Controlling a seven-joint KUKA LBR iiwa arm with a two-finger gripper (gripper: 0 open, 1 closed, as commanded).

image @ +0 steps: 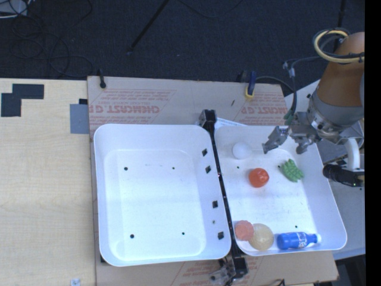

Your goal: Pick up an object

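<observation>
Fingers of the end effector (287, 139) were seen spread apart, clamped on nothing, above the far edge of the right bin (333, 210). Nearest it lay a green toy (292, 170), just toward the near edge. A white ball (241, 151), red ball (258, 177) and blue bottle (296, 240) were also contained.

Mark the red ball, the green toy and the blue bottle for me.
red ball (258, 177), camera view, centre of the ball.
green toy (292, 170), camera view, middle of its ridged body.
blue bottle (295, 241), camera view, middle of its blue body.
</observation>
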